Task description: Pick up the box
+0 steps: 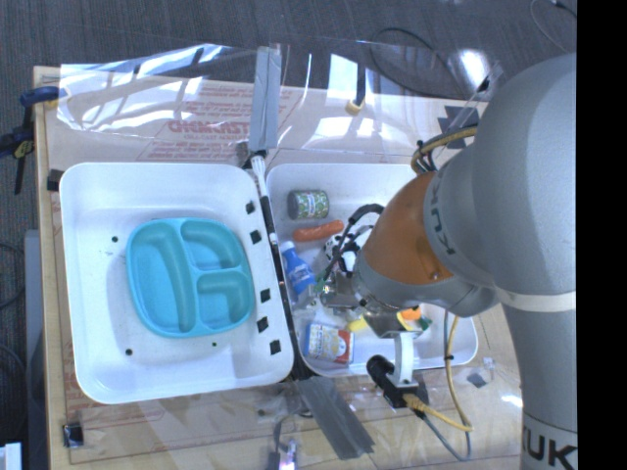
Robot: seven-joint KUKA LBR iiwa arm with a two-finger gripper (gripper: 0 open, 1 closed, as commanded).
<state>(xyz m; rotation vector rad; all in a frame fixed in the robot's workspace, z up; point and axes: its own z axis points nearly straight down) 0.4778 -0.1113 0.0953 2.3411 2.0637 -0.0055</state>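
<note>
Arm [460,233] low over the right bin [468,346], box [328,342] just beside; jaws' state impossible to tell.

Box [328,342]: small, white, with red and green printing on the upward face. It is laid flat on the floor of the right-hand bin [294,189], near the front wall and close to the divider. Its far edge is partly overlapped by the arm's wrist.
</note>
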